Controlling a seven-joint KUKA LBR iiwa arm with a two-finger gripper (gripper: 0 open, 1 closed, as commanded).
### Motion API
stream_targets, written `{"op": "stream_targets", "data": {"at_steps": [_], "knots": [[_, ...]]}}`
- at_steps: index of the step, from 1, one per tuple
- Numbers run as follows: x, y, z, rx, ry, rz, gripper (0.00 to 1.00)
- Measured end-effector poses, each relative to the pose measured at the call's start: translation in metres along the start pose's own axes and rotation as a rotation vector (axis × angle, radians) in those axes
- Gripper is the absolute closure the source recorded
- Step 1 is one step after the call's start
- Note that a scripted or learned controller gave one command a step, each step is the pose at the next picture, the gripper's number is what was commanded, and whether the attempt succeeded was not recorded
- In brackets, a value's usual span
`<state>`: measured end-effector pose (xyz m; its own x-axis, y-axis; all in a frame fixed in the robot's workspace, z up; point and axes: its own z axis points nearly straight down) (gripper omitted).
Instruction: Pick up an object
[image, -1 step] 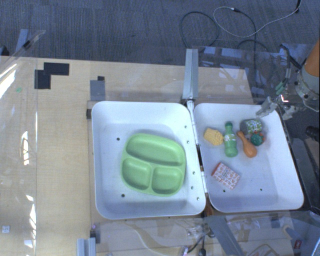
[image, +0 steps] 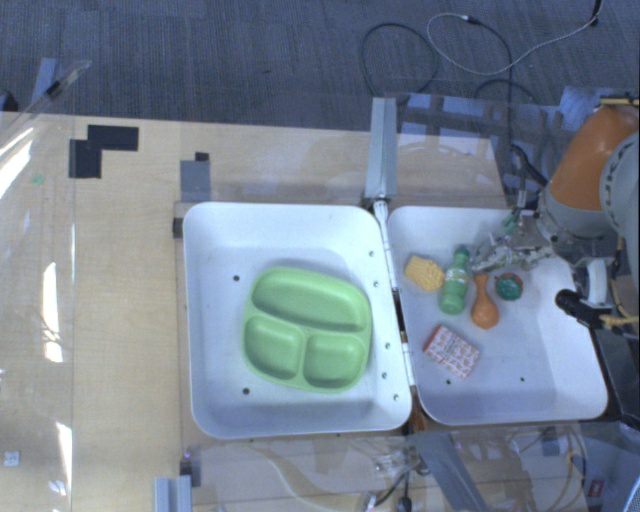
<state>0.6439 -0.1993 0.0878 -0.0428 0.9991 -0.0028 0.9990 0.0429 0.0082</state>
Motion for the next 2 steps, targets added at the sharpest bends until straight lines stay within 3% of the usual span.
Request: {"op": "stream_targets", "data": {"at_steps": [1, 2], "knots": [[0.001, 0.002, -0.014, -0.003, -0.001, -0.006, 1.00], [0.040, 0.011, -0.122, -0.001, 0.000, 0.037, 1.00]]}}
